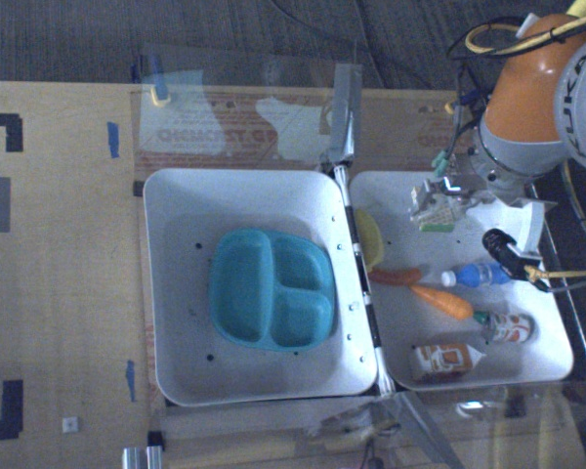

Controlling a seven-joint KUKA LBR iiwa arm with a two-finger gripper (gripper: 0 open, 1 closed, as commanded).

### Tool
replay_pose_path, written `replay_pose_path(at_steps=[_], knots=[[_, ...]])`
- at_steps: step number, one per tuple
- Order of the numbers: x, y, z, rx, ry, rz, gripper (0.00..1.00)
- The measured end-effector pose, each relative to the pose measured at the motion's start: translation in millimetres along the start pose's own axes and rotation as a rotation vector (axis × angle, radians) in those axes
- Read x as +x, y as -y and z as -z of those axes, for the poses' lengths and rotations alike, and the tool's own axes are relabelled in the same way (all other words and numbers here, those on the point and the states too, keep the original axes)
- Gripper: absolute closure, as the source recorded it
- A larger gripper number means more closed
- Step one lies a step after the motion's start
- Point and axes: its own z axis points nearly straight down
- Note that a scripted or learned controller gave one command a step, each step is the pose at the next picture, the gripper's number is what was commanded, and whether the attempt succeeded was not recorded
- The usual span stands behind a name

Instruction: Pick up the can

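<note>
Whether the jaws of the silver two-finger gripper (436, 203) are apart or together cannot be told. Left, a shallow white bin (176, 213) holds a teal divided plastic tray (272, 289). Another white bin (557, 355) holds a yellow banana (371, 239), sausage (395, 277), carrot (441, 302), the orange-labelled can (441, 361) lying near its front edge, and a clear bottle (477, 277).

A grey arm (557, 115) with a glossy orange band, looped yellow and black cables, and dark lettering.
</note>
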Motion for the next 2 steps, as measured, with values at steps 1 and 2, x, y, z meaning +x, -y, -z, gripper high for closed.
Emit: replay_pose_path(at_steps=[1,2], knots=[[28.4,-4.7,38.6,-0.001,0.001,-0.159,1.00],[23.3,38.8,41.9,0.003,0.000,-0.111,1.00]])
